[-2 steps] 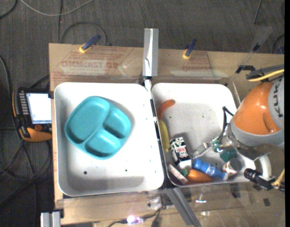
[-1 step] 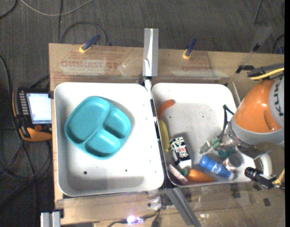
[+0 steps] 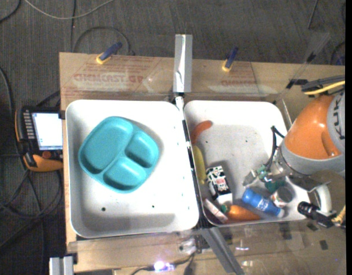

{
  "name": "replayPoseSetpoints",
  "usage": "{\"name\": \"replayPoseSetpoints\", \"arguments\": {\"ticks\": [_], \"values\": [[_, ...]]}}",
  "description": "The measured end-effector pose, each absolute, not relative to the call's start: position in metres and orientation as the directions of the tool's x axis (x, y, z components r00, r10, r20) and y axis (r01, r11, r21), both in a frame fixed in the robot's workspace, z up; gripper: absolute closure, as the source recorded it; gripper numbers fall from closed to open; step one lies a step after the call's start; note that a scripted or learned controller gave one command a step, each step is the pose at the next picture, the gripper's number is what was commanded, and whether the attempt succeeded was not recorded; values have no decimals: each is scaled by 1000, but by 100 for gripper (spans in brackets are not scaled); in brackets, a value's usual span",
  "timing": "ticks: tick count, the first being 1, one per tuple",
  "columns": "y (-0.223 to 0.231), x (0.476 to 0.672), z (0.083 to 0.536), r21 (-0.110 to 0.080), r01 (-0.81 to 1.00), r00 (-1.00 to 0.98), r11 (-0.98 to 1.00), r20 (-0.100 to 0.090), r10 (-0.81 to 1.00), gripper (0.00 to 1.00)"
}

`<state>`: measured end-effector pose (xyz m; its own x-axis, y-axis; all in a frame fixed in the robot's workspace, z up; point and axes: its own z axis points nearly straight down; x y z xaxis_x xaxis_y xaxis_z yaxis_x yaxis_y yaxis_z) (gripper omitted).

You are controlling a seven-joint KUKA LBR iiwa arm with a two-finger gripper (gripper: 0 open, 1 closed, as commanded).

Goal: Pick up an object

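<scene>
Dark carpet (image 3: 136, 27), wooden bench (image 3: 124, 79), white bins (image 3: 164, 211)

The wooden board (image 3: 164, 79) behind the bins carried faded red stencilled lettering, too faint to read with certainty. On the arm's orange band (image 3: 316, 133), the black letters "KU" stood at the picture's right edge. The small black-and-white box (image 3: 218, 181) bore a printed label, illegible at that size.

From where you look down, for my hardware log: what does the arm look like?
The arm enters from the right: a rounded orange shell bearing part of dark lettering, then a grey wrist section. A thin black cable runs alongside it. The gripper is small, metallic, with greenish parts.
</scene>
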<state>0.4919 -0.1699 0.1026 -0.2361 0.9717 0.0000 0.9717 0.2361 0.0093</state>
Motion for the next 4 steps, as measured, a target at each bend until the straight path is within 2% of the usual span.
{"name": "replayPoseSetpoints", "arguments": {"ticks": [1,2,3,4], "values": [[-117,484,97,-4,977,-213,213,2,977,100],[-121,483,96,-7,978,-208,208,-2,978,0],[-104,484,128,-6,979,-205,205,1,979,0],[-164,527,139,-7,972,-234,234,0,972,0]]}}
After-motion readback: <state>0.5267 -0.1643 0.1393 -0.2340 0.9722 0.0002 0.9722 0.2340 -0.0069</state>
